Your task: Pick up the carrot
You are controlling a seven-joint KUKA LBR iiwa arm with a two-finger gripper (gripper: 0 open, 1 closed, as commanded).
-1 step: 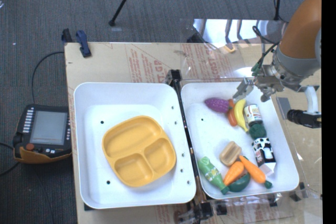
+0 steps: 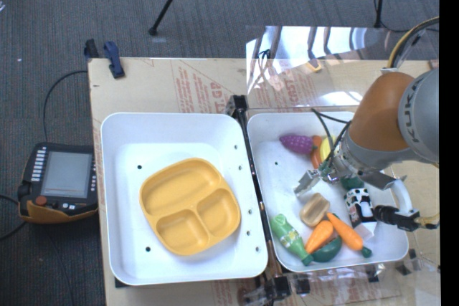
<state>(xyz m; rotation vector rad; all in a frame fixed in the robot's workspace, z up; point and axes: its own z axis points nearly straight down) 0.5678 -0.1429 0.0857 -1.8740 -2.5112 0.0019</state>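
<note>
Task stage: grasp not yet made | gripper (image 2: 310, 181) hovering in right bin (image 2: 267, 154), jaws spread open, holding nothing | carrot (image 2: 320, 236) lying at the gripper's 5 o'clock, beside another carrot (image 2: 346, 231) | left: descending, closing, lifting.

Two orange carrots lie flat in the right bin (image 2: 283, 254), near its front edge. The longer carrot (image 2: 347, 231) is a tapered orange piece with a dark green end, slanting from upper left down to lower right toward the bin's front right corner. The shorter carrot (image 2: 319, 236) lies just to its left, slanting the opposite way with its narrow tip toward the bin's front edge, so the two meet in an inverted V.
</note>
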